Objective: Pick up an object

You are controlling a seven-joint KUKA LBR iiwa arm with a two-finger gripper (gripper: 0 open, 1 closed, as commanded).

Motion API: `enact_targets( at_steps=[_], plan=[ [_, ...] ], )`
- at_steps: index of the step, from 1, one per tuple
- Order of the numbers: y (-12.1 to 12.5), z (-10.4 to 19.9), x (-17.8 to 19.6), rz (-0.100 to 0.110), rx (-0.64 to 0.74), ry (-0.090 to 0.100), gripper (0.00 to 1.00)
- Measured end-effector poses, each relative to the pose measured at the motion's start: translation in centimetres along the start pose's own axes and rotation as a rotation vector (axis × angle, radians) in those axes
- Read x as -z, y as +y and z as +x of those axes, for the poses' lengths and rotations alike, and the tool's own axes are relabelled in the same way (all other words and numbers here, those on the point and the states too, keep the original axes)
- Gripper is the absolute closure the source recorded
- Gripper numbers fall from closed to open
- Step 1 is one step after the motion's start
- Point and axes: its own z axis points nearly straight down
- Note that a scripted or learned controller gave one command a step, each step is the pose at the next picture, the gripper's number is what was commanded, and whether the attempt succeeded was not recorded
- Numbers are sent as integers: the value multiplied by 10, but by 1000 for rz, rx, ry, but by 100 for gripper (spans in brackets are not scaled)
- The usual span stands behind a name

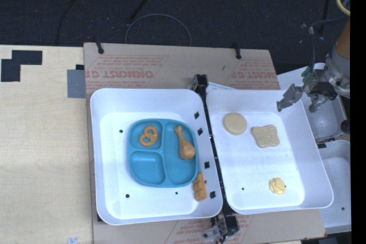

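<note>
The right bin point(320, 180) holds a round cream disc point(235, 123), a tan wavy-edged slice point(266, 136) and a small yellow lump point(277, 186). In the left bin point(108, 123) lies a blue divided plate point(150, 170) with a pretzel point(148, 136) and a drumstick point(185, 144) in its upper compartments. A brown piece point(199, 187) rests beside the plate's lower right corner. My gripper point(301, 103) hovers over the right bin's upper right rim, open, with nothing between its fingers. It stands right of and above the tan slice.
The bins sit on a cardboard sheet point(171, 68) on a pale wooden bench point(40, 140). A black clamp strip point(209, 146) joins the two bins. Cables cross the dark floor behind. A white surface point(337, 168) lies right of the bins.
</note>
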Motion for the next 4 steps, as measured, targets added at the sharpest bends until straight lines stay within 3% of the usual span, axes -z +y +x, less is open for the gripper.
enact_targets(
  at_steps=[1, 4],
  plan=[
    [2, 0, 6, -11, 1, -2, 0],
    [-3, 6, -150, -5, 0, 0, 0]
  ],
)
